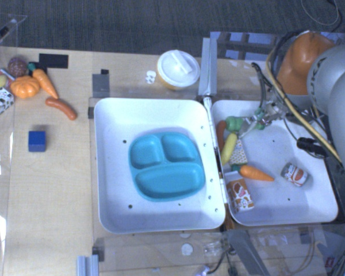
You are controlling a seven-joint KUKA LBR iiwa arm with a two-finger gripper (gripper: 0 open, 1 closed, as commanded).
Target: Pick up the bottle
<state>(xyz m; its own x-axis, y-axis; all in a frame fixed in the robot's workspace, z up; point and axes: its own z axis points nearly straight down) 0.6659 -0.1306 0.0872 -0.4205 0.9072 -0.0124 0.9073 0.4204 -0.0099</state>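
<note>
In the right bin (310,214), against its left wall, lies a slim yellow item that looks like the bottle (229,148), with a green piece (234,123) at its upper end. My gripper (259,119) hangs low over the bin's upper left part, just right of the green piece and above the bottle's top. Nothing shows held in it. The grey arm with its orange band (296,62) comes in from the upper right.
A carrot (256,173), a small can (294,174), a little carton (240,193) and a red piece (220,132) also lie in the right bin. The left bin (112,171) holds a blue divided plate (168,164). Toy foods, a blue cube (37,141) and a white lidded cup (178,68) sit on the bench.
</note>
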